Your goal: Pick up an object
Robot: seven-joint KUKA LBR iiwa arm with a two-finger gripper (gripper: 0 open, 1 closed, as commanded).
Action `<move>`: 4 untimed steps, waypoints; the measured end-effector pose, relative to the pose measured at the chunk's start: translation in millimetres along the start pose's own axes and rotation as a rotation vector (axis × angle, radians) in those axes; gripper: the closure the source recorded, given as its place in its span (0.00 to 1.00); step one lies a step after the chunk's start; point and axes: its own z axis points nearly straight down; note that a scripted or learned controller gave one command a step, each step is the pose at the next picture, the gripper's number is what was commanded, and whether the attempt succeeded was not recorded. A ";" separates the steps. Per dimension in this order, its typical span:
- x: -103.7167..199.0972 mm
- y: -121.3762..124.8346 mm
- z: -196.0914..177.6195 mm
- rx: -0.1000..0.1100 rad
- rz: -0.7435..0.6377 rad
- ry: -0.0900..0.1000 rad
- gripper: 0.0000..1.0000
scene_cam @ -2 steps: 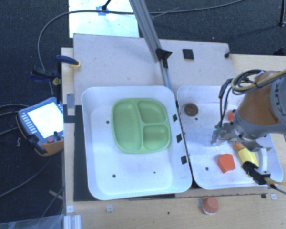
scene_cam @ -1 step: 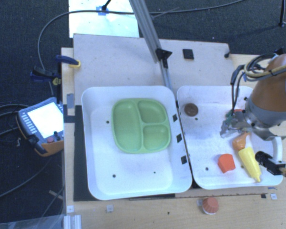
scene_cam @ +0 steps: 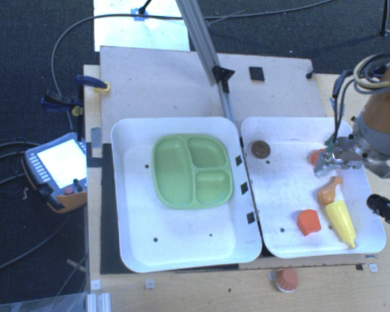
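Orange and yellow, the carrot-shaped toy (scene_cam: 338, 212) lies in the right bin (scene_cam: 283, 239) just below the gripper (scene_cam: 327, 163), long axis slanting down and away from it. Whether the jaws are wide or narrow, I cannot tell.

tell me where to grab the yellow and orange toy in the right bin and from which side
Probably across the yellow body, near its middle. The toy lies flat and slanted, its narrow orange end up toward the gripper and its yellow tip near the bin's lower right rim. Come straight down from above, closing across the narrow width, not along its length. The orange block lies apart, to its left.
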 end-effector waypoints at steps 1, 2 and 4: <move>-0.3 2.1 -53.9 0.002 -0.001 0.000 1.00; 49.5 -5.5 -35.7 0.007 -0.004 0.003 1.00; 153.7 -16.9 -10.1 0.009 -0.005 0.004 1.00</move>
